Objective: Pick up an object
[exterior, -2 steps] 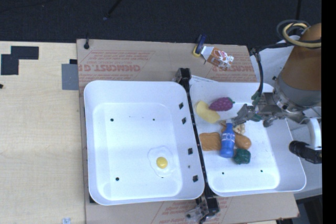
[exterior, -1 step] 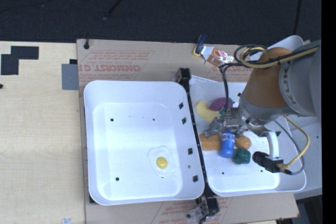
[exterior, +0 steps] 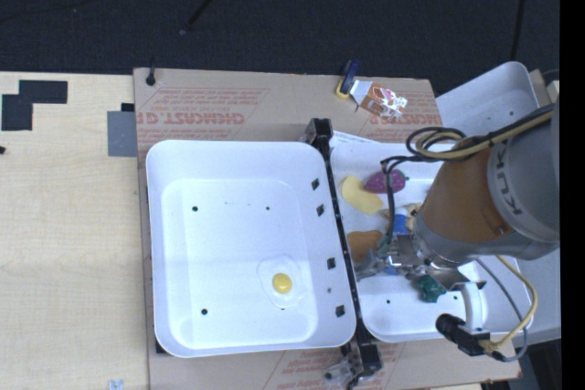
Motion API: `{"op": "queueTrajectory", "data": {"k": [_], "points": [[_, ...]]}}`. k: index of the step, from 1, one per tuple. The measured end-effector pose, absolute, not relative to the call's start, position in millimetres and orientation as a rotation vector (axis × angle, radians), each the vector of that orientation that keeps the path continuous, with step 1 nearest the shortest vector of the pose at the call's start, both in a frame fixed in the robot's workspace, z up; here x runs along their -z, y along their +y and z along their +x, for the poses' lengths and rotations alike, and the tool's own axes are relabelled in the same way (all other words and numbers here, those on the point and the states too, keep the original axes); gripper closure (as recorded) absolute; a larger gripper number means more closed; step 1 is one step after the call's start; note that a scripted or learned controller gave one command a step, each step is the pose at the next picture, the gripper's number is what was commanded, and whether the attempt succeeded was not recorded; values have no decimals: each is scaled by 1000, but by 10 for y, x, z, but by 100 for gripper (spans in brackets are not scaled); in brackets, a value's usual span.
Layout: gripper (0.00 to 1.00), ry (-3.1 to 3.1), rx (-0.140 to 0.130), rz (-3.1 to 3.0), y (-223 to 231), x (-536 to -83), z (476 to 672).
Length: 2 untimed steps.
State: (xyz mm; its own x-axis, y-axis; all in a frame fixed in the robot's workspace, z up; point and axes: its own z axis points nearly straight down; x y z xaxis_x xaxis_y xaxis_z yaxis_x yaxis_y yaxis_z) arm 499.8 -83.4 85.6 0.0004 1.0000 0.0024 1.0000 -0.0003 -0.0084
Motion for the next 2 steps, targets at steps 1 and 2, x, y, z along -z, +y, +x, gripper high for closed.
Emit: {"op": "queueTrajectory", "data": {"k": [1,2], "points": [[100,-2210,-4,-2226,-860,-975,5025],[100,-2234,12,-2214,-131,-1931,5475]]}}
